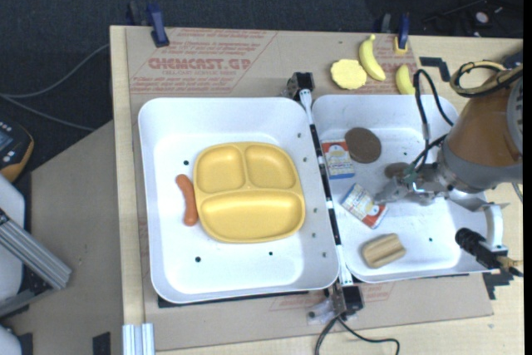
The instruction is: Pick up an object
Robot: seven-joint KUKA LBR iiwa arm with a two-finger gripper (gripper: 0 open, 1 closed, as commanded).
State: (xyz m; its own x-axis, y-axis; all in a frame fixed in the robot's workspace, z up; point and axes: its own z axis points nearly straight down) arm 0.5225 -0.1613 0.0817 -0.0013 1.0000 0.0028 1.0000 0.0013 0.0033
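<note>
- Camera view: arm (486, 137) enters from right, over right bin (432, 258).
- Gripper (397, 181) low in that bin, between brown disc (362, 144) and small packet (364, 205); grip state cannot be told.
- Carton (336, 159) by the divider; bread roll (381, 249) near the front wall.
- Left bin (166, 179): yellow divided plate (248, 191), sausage (187, 199) just beside it.
- Bench behind: banana (371, 58), yellow chip (348, 74).
</note>
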